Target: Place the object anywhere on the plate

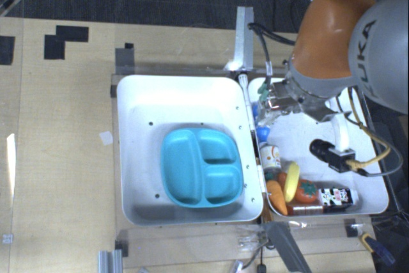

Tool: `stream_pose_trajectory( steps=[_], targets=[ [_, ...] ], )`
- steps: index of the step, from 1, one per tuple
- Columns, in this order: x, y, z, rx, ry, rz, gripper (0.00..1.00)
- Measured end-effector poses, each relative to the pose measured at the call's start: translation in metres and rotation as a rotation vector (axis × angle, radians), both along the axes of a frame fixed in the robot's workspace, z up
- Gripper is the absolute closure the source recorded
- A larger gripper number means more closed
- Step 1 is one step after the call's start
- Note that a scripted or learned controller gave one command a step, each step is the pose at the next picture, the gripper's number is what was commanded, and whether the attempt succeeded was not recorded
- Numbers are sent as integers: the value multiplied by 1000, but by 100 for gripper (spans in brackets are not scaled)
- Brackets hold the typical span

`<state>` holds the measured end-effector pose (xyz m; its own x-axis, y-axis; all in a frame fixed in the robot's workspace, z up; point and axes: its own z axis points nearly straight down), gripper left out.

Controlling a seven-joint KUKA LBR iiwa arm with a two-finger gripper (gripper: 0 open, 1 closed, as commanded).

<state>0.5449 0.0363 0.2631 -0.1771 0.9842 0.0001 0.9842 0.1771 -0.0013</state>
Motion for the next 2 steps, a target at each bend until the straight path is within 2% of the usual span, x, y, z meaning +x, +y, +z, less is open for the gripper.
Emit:
stream_pose_trajectory(
  steps=[1, 2],
  targets=[
    [-12, 24, 14, 0, -1, 419, 100],
    [-29, 85, -20, 1, 0, 608, 100]
  ],
)
